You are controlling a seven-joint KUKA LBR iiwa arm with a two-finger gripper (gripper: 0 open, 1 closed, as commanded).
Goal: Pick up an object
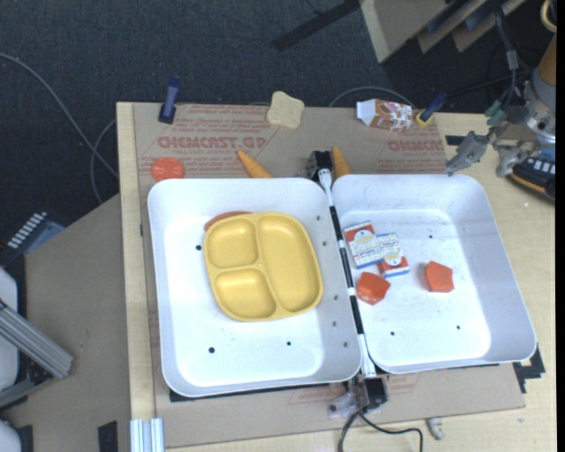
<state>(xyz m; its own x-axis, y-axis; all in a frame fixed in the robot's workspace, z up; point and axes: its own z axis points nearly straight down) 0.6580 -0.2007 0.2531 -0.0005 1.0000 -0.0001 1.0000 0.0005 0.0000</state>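
Pincer (466, 155) hovers off rt bin's (494, 349) far corner, fingers' state can't tell. Orange chunky plastic block (440, 276) lies alone mid rt bin; best target: descend centred, straight, grip across narrow sides.

Dark blue-grey carpet (79, 53) fills the upper left and top of the frame, with a thin pale cable (53, 84) looping across it. A tan wooden bench top (84, 291) spans the lower frame; light wooden furniture (424, 26) stands at upper right.
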